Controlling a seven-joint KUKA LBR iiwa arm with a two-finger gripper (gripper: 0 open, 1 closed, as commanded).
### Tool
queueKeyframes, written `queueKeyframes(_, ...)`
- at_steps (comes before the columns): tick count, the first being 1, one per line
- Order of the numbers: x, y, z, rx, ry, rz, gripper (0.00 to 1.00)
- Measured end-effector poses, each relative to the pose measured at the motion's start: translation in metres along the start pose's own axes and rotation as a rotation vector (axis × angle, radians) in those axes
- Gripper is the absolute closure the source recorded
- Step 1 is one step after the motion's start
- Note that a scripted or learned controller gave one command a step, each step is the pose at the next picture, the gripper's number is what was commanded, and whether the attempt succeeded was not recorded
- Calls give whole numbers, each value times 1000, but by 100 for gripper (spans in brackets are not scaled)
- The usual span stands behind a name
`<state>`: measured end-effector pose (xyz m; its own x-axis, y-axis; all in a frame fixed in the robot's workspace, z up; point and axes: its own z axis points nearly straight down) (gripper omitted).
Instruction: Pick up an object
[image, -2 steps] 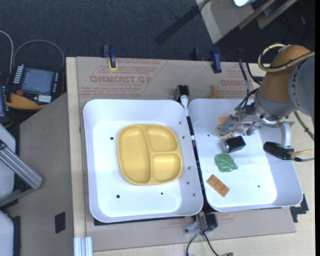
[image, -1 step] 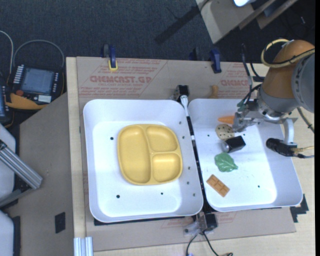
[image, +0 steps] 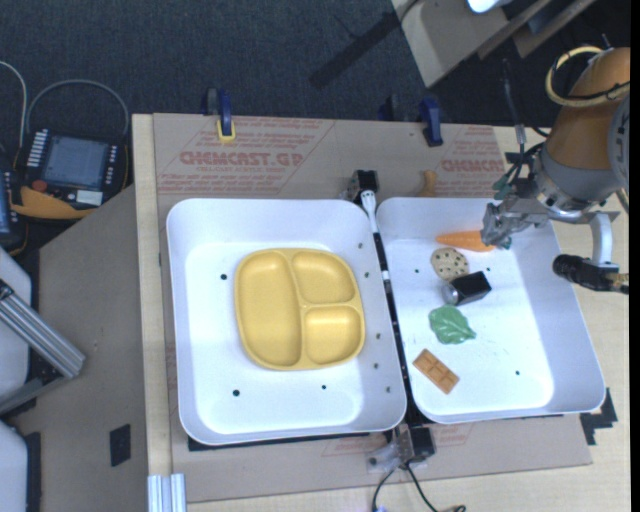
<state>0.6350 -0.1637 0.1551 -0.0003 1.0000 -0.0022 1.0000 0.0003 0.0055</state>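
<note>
Red print runs across the brown board (image: 300, 150) under the bins, and behind the left bin (image: 200, 300) it looks like "CHEMCAST" followed by a few letters, roughly "G.P.", with finer lines above and below too small to read. A second red imprint sits behind the right bin (image: 560, 340), partly hidden and illegible. The handheld pendant (image: 75, 165) at far left shows a lit screen, its contents unreadable.

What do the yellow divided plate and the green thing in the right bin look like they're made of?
The yellow divided plate looks like moulded plastic with a smooth, faintly satin finish: even colour, rounded compartment ridges, soft sheen. The green thing looks like soft plastic or rubber, perhaps toy lettuce: crinkled, irregular edge, matte surface. It is too small to be sure.
</note>
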Motion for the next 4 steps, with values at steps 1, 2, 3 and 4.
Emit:
queueKeyframes(1, -4, 2, -44, 0, 0, 0, 100)
queueKeyframes(2, -4, 3, -84, 1, 1, -1, 100)
queueKeyframes(3, 46, -8, -75, 8, 3, -4, 100)
queueKeyframes(4, 96, -11, -85, 6, 4, -5, 100)
